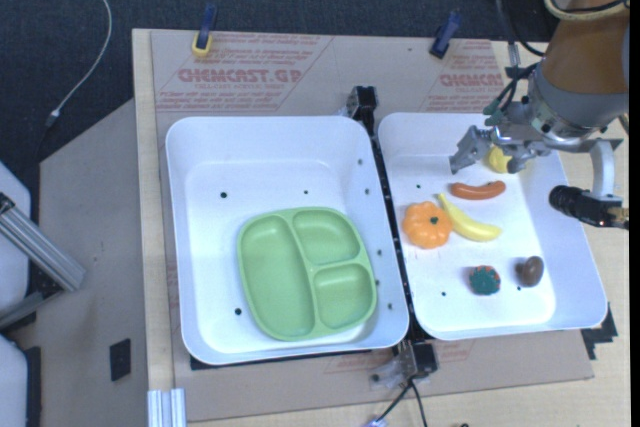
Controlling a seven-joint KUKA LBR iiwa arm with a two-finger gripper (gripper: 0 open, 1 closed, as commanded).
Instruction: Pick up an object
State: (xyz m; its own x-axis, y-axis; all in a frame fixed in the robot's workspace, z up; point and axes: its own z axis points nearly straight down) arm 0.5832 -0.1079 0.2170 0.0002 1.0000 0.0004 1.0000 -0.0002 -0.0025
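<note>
Hovering fingers (487,155) around a small yellow toy (497,158), grip unclear, beside an orange sausage (477,190)

At the frame's upper right, the arm (588,65) was grey — a broad orange band above its wrist — with black cables trailing.

In the right bin (570,310) the toys lie close together: sausage (477,190), pumpkin (427,226) touching banana (468,222), and green ball (485,281) near brown piece (529,270). The bin's near-left floor is open.
</note>
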